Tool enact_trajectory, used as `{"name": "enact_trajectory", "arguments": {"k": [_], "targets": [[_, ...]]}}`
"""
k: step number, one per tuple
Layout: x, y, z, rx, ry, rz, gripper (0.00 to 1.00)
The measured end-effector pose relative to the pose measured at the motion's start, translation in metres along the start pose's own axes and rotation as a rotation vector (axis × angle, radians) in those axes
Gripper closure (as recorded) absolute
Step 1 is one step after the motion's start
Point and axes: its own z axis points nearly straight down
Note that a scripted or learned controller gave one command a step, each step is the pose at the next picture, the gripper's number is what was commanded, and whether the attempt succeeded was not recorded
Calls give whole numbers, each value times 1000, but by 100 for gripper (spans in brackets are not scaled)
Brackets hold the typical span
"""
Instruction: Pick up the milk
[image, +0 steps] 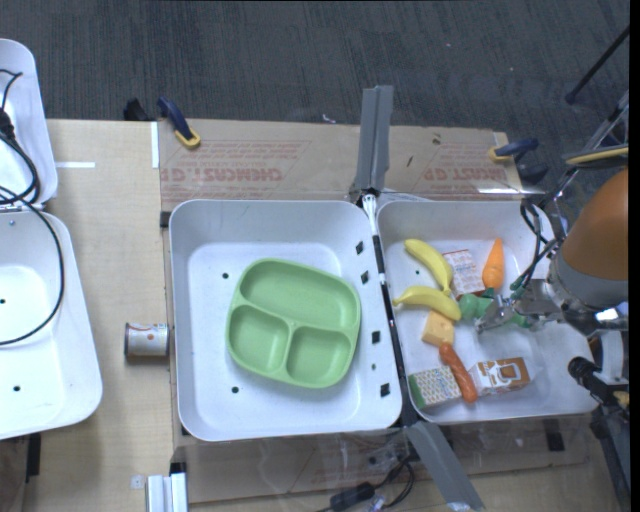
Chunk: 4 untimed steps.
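Camera view from above gives us two white bins side by side on the desk, with the arm (600, 245) reaching in over the right edge of the right bin (540, 400). Its pincer (500, 315) hovers low near the middle of that bin, beside a green item (478, 305); whether it is spread or pressed together we cannot tell, and nothing shows between its tips.

We take the milk (500, 375) to be the small brown and white carton lying flat toward the bin's front edge, just in front of the pincer and apart from it. To do this step well, we would bring the pincer toward the front edge until it sits squarely over the carton, line it up across the carton's narrow side, and come down without nudging the orange sausage (458, 372) touching its left end.

That bin also holds two bananas (428, 280), a carrot (493, 264), a cheese wedge (437, 328), a white packet (462, 270) and a green patterned box (434, 386) at the front left corner. The left bin (200, 300) carries a green divided plate (293, 323).
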Motion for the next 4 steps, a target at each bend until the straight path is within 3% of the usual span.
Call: {"name": "enact_trajectory", "arguments": {"k": [1, 2, 3, 4], "targets": [[19, 24, -8, -1, 0, 83, 0], [-23, -22, -16, 0, 1, -207, 0], [-23, -21, -25, -1, 0, -204, 100], [-23, -22, -25, -1, 0, -204, 0]]}}
